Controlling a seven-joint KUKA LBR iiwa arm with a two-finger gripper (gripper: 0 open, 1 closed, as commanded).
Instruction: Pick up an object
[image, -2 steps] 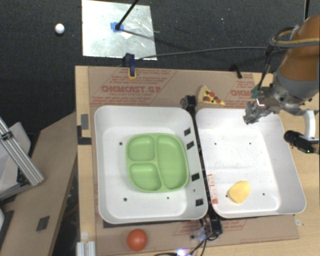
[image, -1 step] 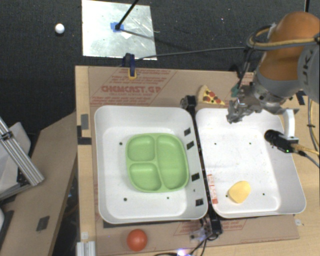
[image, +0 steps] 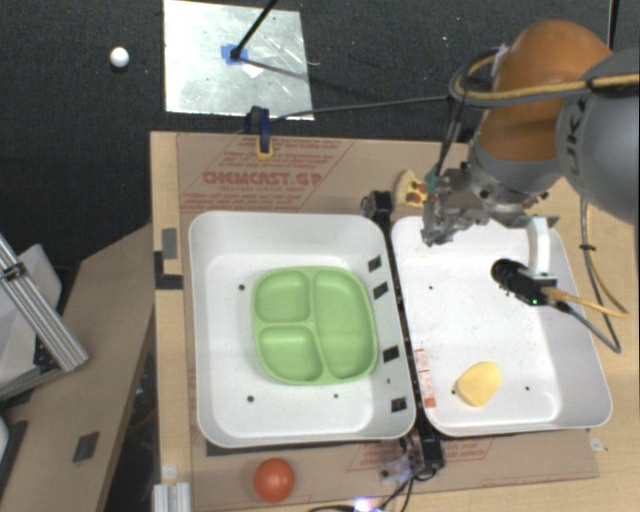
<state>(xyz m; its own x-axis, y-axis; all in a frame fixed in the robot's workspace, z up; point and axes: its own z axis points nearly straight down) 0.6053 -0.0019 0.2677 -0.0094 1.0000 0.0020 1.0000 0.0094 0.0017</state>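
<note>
We see a robotics lab; two white bins (image: 300, 232) sit on a bench covered with printed cardboard (image: 265, 170); black cloth (image: 70, 130) hangs at the far side; an aluminium frame rail (image: 40, 310) stands at the left; cables (image: 590, 290) run at the right.

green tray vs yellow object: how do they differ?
The green tray is large, flat, split into compartments; the yellow object is small, rounded, lumpy. The tray lies mid left bin; the yellow object lies near the right bin's front edge. Both lie loose, apart from the gripper.
</note>
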